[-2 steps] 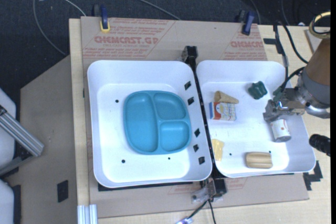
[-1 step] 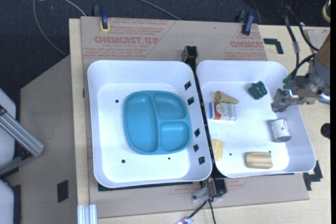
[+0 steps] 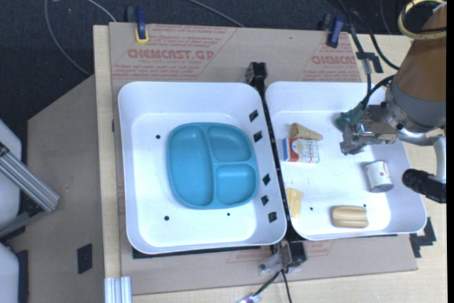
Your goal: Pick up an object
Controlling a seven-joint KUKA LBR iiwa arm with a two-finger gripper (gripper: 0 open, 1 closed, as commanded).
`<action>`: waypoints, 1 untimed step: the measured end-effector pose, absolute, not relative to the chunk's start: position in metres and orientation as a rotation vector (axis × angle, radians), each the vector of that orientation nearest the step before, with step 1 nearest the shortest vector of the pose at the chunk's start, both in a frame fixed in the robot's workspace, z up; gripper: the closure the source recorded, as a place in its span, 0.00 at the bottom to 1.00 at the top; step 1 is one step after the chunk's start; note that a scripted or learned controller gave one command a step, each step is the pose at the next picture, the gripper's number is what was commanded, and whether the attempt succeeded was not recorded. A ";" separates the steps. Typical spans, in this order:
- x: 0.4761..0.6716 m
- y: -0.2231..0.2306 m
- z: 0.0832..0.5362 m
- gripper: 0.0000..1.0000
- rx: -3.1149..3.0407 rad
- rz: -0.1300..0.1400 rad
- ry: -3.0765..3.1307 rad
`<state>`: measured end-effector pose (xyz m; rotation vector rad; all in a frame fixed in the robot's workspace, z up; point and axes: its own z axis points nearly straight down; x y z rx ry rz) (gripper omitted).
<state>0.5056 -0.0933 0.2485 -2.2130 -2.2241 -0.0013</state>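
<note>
My gripper (image 3: 350,137) hangs over the upper right part of the right bin (image 3: 323,92), fingers pointing left and down, with nothing seen between them. To its left lie a tan wedge (image 3: 303,132) and a small white carton with red and blue print (image 3: 301,150). A small white-and-silver can (image 3: 378,175) lies just below the gripper. A tan bread-like roll (image 3: 349,216) rests near the bin's front edge, and a yellow piece (image 3: 294,201) sits by the bin's left wall.
The left bin (image 3: 135,152) holds a blue divided plate (image 3: 212,164). Black clips (image 3: 257,72) join the bins along the middle. Blue clamps (image 3: 141,23) hold the cardboard board at the back. Cables run over the dark floor behind.
</note>
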 end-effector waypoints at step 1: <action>0.498 -0.036 0.234 1.00 -2.211 0.000 -2.224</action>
